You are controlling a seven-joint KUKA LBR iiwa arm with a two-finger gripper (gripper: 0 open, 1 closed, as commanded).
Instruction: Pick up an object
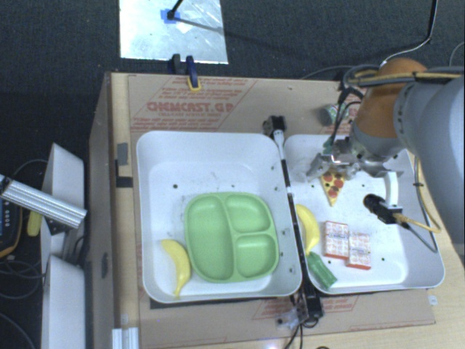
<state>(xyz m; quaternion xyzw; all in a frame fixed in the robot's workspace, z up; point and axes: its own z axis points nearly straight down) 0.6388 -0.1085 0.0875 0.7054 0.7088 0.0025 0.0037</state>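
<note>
Dark carpet (58,35) surrounds a surface (116,217) topped with a brown cardboard sheet (218,97), on which red block lettering reads "CHEMCAST GP". Smaller red lines of print above and below that name are too fine to read. A blue clamp (192,73) sits at the sheet's far edge, and a shiny metal sheet (174,27) lies on the carpet beyond it.

Two white bins sit side by side on the cardboard. The left bin (211,142) holds a green divided plate (231,237) with a yellow banana (176,264) just beside its near left corner. In the right bin (418,264), a second banana (308,227) lies against the dividing wall, a green packet (320,271) sits near it at the front corner, and a pair of red-and-white packets (347,242) lie side by side; their printing is too small to make out.

The grey arm (429,115) reaches in from the right, cut off at the frame edge, its orange band (381,111) above the wrist. The gripper (333,164) hangs over the far left part of the right bin. A toy pizza slice (333,187), orange with red dots, lies directly below it, tip pointing toward the front. The slice's wide end meets the gripper's underside, and whether the gripper is apart or clamped on the slice cannot be told from this angle.
</note>
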